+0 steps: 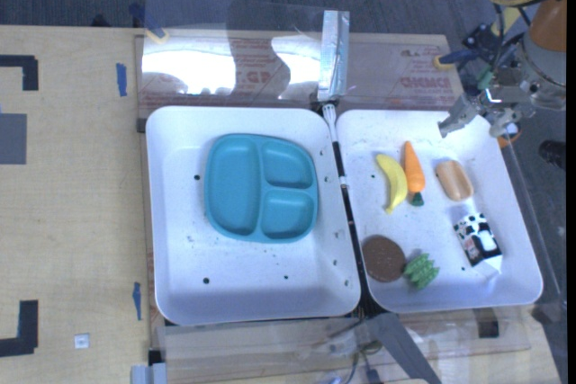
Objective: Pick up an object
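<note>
Camera view: looking down on my two shallow white bins, side by side across the middle of the frame.
Left bin (171, 220): holds a teal plastic divided plate (261, 187) and nothing I mean to grasp.
Right bin (522, 274): holds all the small items, so my target is in there.
Items: a yellow toy banana (392, 181) touching an orange toy carrot (413, 171) in the bin's upper middle; a tan bread-roll toy (454, 180) just to their right; a black-and-white cow-patterned small carton (476, 238) lower right; a brown round cookie-like disc (384, 257) beside a green leafy toy (420, 270) at the lower left of that bin.
My gripper (486, 108): hangs at the upper right of the frame, above the bin's far right corner, clamped on nothing.
Finger state: I cannot tell whether they are apart or together; cables and the wrist clutter that spot.
Nearest candidate: the bread-roll toy, which lies down-frame and slightly left of my tool; I judge it the easiest reach.
Long axis: the roll runs roughly top to bottom in the frame, tilted a little, so I would want to close across its short width, left to right.
Progress: nothing lifted yet; the approach and descent are ahead of me.
Risk: banana and carrot touch, so a grasp there could catch both or slip.
</note>
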{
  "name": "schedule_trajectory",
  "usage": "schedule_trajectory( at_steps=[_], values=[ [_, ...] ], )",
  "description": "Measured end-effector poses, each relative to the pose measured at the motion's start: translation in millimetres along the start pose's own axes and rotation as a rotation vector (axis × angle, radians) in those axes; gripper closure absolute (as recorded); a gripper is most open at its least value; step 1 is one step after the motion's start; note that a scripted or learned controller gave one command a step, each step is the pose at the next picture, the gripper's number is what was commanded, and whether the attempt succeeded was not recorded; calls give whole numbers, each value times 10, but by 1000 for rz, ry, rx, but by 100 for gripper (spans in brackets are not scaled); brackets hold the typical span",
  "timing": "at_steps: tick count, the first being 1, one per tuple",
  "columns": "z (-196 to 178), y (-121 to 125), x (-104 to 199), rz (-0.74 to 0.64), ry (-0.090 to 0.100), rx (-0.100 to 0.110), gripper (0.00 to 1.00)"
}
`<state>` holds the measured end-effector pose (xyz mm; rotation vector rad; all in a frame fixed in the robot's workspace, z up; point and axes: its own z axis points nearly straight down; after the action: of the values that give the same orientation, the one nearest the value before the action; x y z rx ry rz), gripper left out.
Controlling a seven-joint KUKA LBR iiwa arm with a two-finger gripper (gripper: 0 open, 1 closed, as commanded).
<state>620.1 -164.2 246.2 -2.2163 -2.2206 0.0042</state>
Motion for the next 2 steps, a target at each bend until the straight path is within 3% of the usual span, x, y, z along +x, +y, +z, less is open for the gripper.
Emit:
schedule_trajectory(
  at_steps=[1,2],
  values=[
    [-67,320,295,136,-2,-3,0],
    [1492,298,510,-300,-2,-8,0]
  ],
)
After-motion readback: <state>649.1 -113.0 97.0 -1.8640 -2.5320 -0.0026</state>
